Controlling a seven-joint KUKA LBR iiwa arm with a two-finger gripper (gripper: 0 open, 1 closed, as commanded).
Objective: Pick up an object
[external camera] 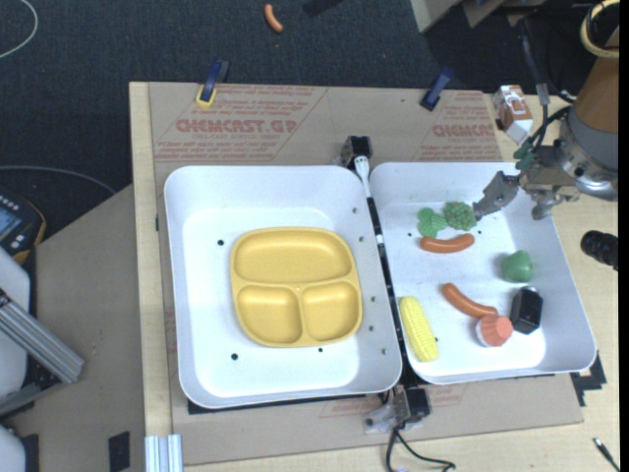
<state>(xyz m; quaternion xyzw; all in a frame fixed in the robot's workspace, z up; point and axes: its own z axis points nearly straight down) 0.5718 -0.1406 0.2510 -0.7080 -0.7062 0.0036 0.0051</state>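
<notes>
The right bin [568, 285] holds several toy foods. Two green broccoli pieces [444, 217] lie at its back, with an orange sausage [447, 244] just in front of them. A green round piece [516, 265], a black block [527, 309], a second sausage [468, 300], a red-pink piece [494, 331] and a yellow corn cob [420, 328] lie nearer the front. My gripper [516, 202] hangs over the bin's back right part, open, nothing between its fingers. Its left finger [489, 199] is just right of the broccoli.
A yellow three-compartment plate [295, 285] sits in the left bin [187, 205]. Black clips [358, 151] join the bins at the divider. Blue clamps [211, 84] [435, 88] hold the cardboard's back edge. A small box [511, 106] lies at the back right.
</notes>
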